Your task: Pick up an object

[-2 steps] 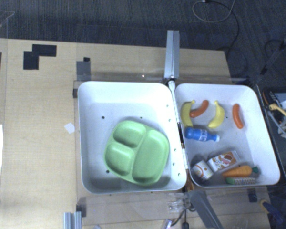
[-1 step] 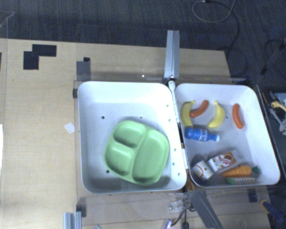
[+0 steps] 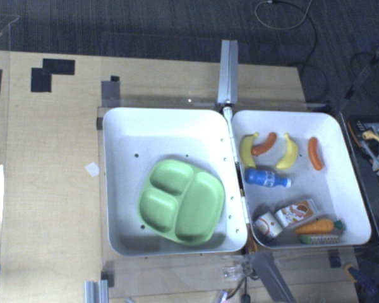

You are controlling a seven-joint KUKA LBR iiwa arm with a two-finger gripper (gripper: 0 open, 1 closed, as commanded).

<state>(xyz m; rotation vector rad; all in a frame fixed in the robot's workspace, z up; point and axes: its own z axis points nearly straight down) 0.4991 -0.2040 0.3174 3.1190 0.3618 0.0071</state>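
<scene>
The right bin point(image 3: 347, 169) holds several small items. Near its back lie two yellow bananas point(image 3: 248, 151) point(image 3: 288, 154), with a red sausage point(image 3: 264, 144) between them and another sausage point(image 3: 315, 153) further right. A blue bottle point(image 3: 267, 179) lies on its side in the middle. Along the front wall sit a small can point(image 3: 266, 225), a brown-and-white carton point(image 3: 295, 213) and an orange carrot point(image 3: 317, 226). The left bin point(image 3: 123, 137) holds a green divided plate point(image 3: 182, 201), lying flat towards its front right.
A metal post point(image 3: 228, 74) stands behind the seam between the bins. The wooden bench point(image 3: 44, 188) stretches out to the left. Cables and dark fittings point(image 3: 372, 144) crowd the right side, beyond the right bin.
</scene>
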